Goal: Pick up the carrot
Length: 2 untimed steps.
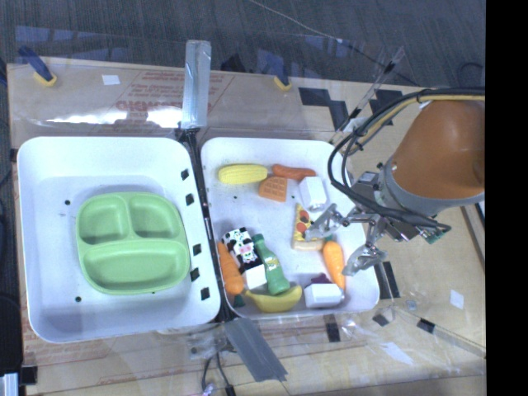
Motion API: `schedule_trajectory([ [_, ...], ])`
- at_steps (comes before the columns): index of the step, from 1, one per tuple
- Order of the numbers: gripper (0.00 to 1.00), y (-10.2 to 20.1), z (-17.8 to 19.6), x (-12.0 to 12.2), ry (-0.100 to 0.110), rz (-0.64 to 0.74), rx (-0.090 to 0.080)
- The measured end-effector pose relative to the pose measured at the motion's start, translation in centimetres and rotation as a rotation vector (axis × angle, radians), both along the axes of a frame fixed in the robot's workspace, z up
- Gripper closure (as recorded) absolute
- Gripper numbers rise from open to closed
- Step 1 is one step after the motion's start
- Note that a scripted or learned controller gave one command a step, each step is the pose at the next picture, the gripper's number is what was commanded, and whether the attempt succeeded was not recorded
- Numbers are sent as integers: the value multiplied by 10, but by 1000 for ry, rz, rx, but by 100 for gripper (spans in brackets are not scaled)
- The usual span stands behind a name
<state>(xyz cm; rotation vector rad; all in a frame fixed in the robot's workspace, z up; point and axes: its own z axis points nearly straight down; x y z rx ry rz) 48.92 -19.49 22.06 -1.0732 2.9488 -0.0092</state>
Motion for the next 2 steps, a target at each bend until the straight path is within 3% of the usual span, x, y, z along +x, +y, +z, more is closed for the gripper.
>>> schedule_trajectory([
  [1, 0, -13, -113, 4, -2, 41, 2],
  [2, 0, -17, -126, -3, 1, -244, 3],
])
